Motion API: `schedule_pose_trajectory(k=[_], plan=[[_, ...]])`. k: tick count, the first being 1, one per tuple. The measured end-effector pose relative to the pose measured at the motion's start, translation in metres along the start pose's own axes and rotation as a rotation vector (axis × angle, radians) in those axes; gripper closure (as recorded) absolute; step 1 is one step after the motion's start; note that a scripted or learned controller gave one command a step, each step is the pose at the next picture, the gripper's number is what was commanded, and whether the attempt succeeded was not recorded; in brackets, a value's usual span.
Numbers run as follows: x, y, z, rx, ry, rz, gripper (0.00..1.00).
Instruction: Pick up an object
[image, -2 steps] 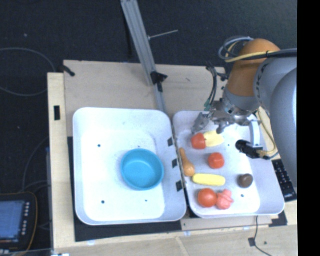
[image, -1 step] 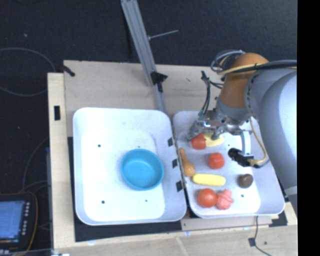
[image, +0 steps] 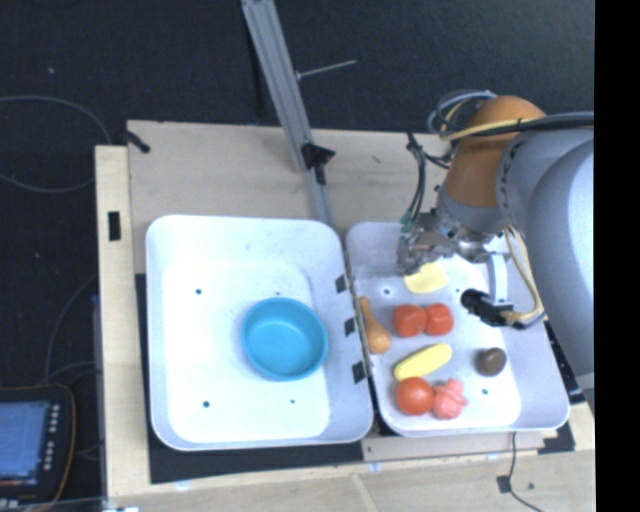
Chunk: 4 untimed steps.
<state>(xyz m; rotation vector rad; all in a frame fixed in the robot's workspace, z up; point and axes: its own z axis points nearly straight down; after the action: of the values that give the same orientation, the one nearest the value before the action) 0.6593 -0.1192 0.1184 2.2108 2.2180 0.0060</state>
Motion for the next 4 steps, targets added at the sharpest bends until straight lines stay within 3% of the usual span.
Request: schedule_pose_trajectory(k=[3, 4], plan=[[-0.006, 0.013, -0.140, 0.004, 0.006, -0.009, 1.00], [0.043, -0.002, -0.147, 0.011, 0.007, -0.004, 1.00]])
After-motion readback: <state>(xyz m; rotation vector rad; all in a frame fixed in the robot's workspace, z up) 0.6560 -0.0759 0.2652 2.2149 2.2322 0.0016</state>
